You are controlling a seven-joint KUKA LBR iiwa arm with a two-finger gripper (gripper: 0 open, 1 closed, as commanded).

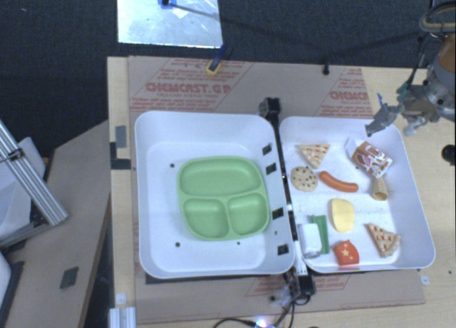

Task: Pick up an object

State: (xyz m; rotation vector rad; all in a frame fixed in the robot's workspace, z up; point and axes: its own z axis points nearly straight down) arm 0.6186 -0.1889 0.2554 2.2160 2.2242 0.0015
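Ok, quick rundown, no frills. Two white bins side by side mid-frame: left bin (153, 177) w/ a green divided tray (221, 197) sitting inside, three compartments, all bare. Right bin (417, 205) full of toy food, all candidates for the pick. Upper part: pizza slice (314, 154) near the top left corner, crumpled red/white wrapper-looking thing (371, 159) toward the top right. Mid: choc-chip cookie (303, 178) just beside a sausage (338, 182), tan cone-ish piece (380, 189) further right. Lower: yellow cheese-like block (342, 214) in the center, white + green item (313, 237) at lower left against the divider, red piece (347, 253) near the bottom edge, second pizza slice (382, 239) lower right. Gripper (394, 119) up at the right edge of the frame, over the top right corner of the right bin, above the wrapper thing but not touching it. Fingers (376, 121) spread apart, nothing between them. Shiny foil sheet (169, 6) at top of frame, cardboard (185, 84) under the bins.
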